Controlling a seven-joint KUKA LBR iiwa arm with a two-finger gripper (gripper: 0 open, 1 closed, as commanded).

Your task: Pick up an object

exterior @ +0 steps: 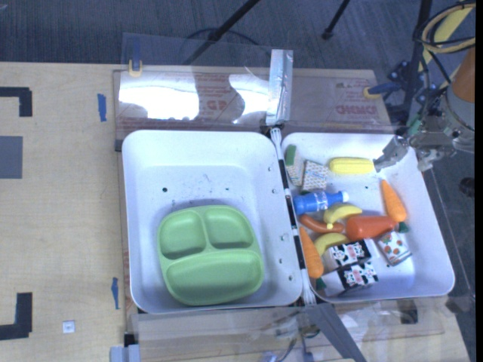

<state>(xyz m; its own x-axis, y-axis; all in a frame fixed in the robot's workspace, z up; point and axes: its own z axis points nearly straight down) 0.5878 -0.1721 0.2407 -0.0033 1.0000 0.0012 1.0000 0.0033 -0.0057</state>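
While the gripper [392, 154] hangs over the far right corner of the right bin [438, 266], just beside the yellow corn cob [351, 166], we judge the task to be in its approach step: nothing sits between the fingers, and whether they stand open or closed we cannot tell at this size. No object is lifted yet; every candidate lies in the right bin.

We think the nearest target is the corn cob, lying on its side against the far wall. The next move, as we read it, calls for a short shift toward the cob and a descent with the jaws set across its narrow width, clear of the bin wall and of the patterned packet [315, 175] just beside it.

Counting the right bin, we find one corn cob, one blue bottle [320, 201], two bananas [341, 214] near the middle, and two carrots, one [393, 201] by the right wall and one [311, 252] along the divider. We also see one red-orange vegetable [370, 225], two black-and-white cartons [352, 253], one small strawberry-print box [395, 247], and the one packet.

The left bin [143, 202] holds a single green divided plate [210, 255] with three compartments.
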